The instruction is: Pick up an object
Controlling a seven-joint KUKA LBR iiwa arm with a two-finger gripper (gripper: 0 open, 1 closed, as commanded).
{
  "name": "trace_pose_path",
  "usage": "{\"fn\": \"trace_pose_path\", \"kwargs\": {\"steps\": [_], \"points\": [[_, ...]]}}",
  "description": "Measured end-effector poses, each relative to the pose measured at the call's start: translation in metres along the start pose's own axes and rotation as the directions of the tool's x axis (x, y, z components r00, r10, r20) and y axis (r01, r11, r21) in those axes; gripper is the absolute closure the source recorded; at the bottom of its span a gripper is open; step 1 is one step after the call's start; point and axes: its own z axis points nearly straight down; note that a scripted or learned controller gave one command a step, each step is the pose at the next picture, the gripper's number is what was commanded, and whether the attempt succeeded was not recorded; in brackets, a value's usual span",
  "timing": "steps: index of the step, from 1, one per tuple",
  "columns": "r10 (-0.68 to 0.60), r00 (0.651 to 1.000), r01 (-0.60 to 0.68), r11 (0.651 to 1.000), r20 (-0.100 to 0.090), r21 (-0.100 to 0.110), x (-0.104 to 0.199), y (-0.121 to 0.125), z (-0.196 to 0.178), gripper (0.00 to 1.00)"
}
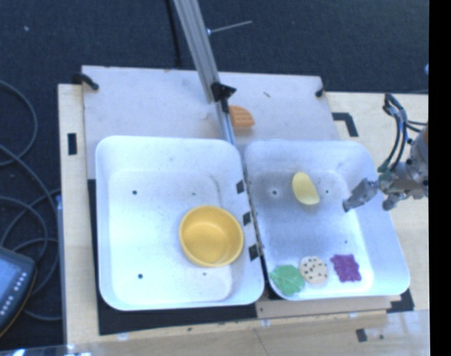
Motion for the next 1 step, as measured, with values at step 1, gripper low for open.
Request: {"fn": "trace_pose_path", "kwargs": {"steps": [1], "points": [[0.001,1.0,-0.001,1.0,0.0,0.0,-0.0002,0.0,-0.0001,0.0]]}}
